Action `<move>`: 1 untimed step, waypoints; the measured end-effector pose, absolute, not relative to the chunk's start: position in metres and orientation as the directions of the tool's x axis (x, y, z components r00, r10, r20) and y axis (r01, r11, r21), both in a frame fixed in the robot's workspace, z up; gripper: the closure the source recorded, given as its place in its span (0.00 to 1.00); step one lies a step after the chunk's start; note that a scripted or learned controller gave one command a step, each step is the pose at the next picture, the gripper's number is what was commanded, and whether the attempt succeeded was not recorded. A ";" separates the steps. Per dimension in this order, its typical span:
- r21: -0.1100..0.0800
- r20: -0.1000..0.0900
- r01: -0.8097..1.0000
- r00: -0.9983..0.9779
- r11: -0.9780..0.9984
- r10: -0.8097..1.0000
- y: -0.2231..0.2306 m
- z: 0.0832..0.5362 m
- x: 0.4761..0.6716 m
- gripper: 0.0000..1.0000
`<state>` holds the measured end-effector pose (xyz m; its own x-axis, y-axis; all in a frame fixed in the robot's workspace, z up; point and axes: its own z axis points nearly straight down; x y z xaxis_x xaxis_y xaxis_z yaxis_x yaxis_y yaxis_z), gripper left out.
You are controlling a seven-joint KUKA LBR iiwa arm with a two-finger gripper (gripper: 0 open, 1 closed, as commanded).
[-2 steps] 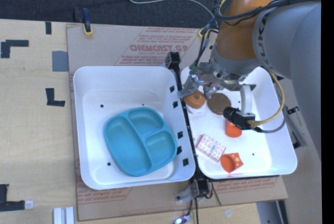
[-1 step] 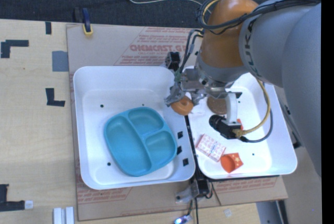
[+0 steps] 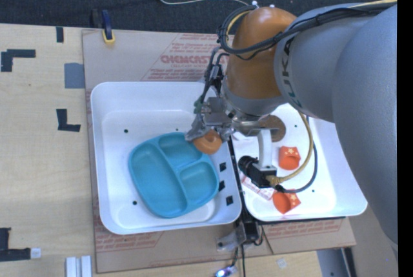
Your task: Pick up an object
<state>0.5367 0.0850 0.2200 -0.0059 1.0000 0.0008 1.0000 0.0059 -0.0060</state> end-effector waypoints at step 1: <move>-0.005 -0.001 1.000 -0.003 0.003 1.000 0.082 0.220 0.538 0.00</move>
